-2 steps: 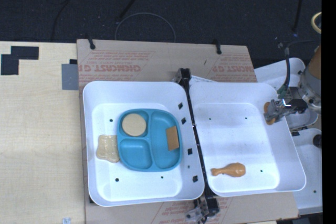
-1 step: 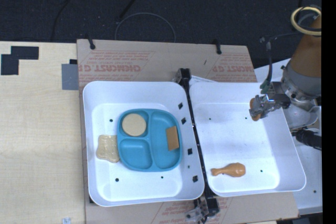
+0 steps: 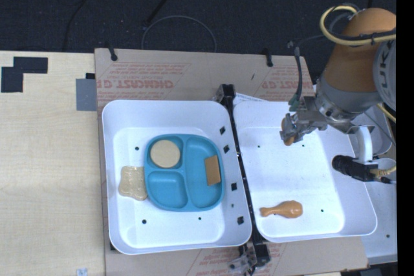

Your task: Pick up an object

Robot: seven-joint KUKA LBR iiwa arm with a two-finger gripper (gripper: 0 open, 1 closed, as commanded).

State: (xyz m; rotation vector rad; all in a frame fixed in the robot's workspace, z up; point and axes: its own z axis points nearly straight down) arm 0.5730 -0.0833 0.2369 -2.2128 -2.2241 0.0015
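While the arm (image 3: 352,74) reaches in from the right over the right bin (image 3: 362,216), the job looks to be at the approach stage, with nothing lifted yet. Its grey body with the orange band sits high over the bin's far right corner, wrist bent down and inward so that the gripper (image 3: 292,134) hangs above the upper left part of that bin's floor. Whether the claw is spread or pressed together I cannot tell; it is small and dark against the white. In the left bin (image 3: 123,229) lies a blue divided tray (image 3: 187,200) carrying a round tan biscuit (image 3: 164,153) and a small brown block (image 3: 212,170), with a pale sponge-like piece (image 3: 132,182) touching the tray's left edge. Nearest to the claw is the toy drumstick (image 3: 283,209), lying flat near the right bin's front edge, well apart from the claw. To take it, the wrist would have to travel toward the front and descend, fingers straddling its thick end
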